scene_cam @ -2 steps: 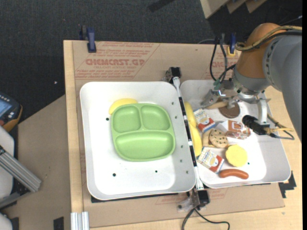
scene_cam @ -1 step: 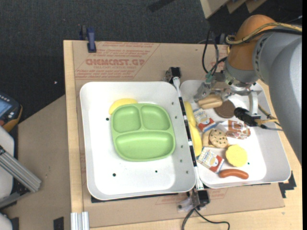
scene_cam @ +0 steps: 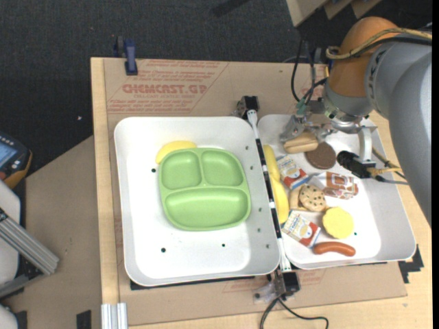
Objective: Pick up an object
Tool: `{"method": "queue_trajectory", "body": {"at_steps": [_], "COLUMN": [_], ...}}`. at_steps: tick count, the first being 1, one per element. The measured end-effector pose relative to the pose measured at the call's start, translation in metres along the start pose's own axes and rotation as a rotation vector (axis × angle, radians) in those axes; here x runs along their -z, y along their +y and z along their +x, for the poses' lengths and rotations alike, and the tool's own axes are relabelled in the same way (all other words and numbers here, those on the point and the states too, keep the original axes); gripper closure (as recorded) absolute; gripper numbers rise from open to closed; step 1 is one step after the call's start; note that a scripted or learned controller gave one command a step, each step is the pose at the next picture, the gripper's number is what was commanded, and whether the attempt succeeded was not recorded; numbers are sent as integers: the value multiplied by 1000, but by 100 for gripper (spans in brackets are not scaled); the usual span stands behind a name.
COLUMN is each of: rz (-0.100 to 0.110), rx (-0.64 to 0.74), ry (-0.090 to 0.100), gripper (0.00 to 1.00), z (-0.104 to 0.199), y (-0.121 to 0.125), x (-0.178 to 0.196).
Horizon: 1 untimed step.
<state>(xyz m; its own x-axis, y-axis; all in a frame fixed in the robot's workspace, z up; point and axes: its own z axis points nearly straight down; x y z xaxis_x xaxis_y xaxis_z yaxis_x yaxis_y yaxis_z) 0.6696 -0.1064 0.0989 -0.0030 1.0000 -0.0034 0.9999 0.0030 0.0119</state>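
Whether my fingers are spread or closed I cannot tell; my gripper (scene_cam: 306, 124) hangs low over the far end of the right bin (scene_cam: 394, 233), just above a tan bread roll (scene_cam: 301, 143). Beside the roll lies a brown round patty (scene_cam: 320, 156). Nearer the front sit a chocolate-chip cookie (scene_cam: 312, 198), a yellow disc (scene_cam: 338, 222) and a red sausage (scene_cam: 335, 249). A banana (scene_cam: 276, 181) lies along the divider. The left bin (scene_cam: 134, 184) holds a green divided plate (scene_cam: 203, 188).
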Motion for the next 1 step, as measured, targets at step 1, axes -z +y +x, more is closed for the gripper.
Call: {"method": "queue_trajectory", "body": {"at_steps": [1], "rz": [3], "rx": [4], "ry": [5], "gripper": [100], "z": [65], "y": [-26], "x": [93]}}
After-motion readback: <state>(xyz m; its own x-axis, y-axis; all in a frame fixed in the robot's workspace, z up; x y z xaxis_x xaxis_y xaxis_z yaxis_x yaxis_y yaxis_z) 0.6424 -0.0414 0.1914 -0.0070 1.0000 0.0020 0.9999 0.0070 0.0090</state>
